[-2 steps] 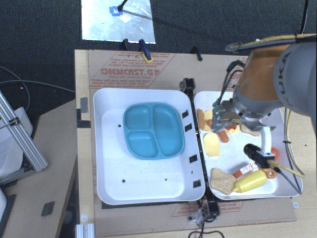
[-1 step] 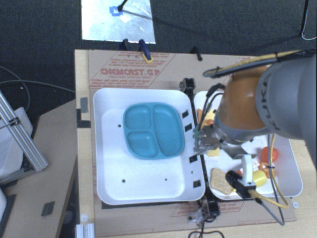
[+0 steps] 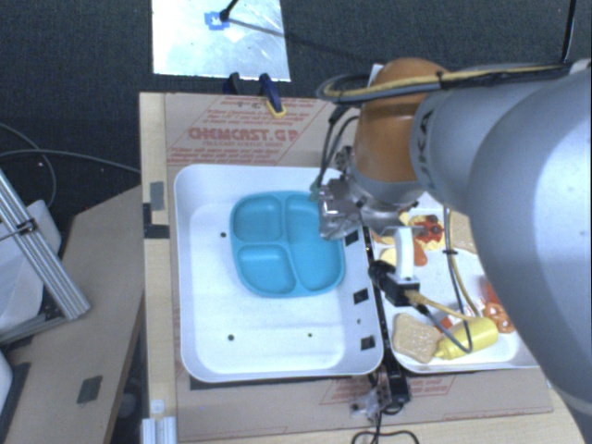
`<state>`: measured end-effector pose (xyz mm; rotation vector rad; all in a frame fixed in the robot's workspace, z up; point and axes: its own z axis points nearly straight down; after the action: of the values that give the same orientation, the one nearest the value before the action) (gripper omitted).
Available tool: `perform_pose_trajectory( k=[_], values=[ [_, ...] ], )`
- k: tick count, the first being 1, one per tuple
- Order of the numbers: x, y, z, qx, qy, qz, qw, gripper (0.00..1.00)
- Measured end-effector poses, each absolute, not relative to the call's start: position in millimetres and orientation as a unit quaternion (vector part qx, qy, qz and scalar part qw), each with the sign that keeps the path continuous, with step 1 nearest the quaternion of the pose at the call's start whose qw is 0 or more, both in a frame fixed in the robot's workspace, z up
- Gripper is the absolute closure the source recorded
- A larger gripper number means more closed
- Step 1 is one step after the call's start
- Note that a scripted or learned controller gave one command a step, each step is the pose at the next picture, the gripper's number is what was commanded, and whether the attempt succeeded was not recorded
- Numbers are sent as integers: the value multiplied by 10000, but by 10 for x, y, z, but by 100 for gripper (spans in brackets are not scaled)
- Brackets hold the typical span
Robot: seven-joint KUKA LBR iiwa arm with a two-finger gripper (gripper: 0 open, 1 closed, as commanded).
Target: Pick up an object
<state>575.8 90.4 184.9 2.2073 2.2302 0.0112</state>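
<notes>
A blue divided plate [image 3: 282,248] lies in the left white bin [image 3: 199,276]. My gripper [image 3: 333,218] hangs over the plate's right edge, close to the wall between the two bins. Nothing can be seen held in it. In the right bin [image 3: 462,363], partly hidden under the arm, lie a tan bread slice [image 3: 415,338], a yellow object [image 3: 472,334], small red and orange pieces [image 3: 427,232] and another orange piece [image 3: 497,314].
Both bins rest on a cardboard sheet [image 3: 240,132]. A shiny silver sheet [image 3: 217,26] lies on the dark floor behind. An aluminium frame [image 3: 37,257] stands at the left. The grey arm covers most of the right side.
</notes>
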Motion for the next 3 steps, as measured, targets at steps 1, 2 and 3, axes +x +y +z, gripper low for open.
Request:
perform_pose_trajectory(
  k=[1, 2, 3],
  values=[
    [6011, 1668, 2599, 7028, 7113, 57, 20, 100],
    [5572, 1488, 2444, 7075, 7067, -13, -8, 100],
    [5043, 1484, 2911, 7054, 7088, 13, -3, 100]
  ],
)
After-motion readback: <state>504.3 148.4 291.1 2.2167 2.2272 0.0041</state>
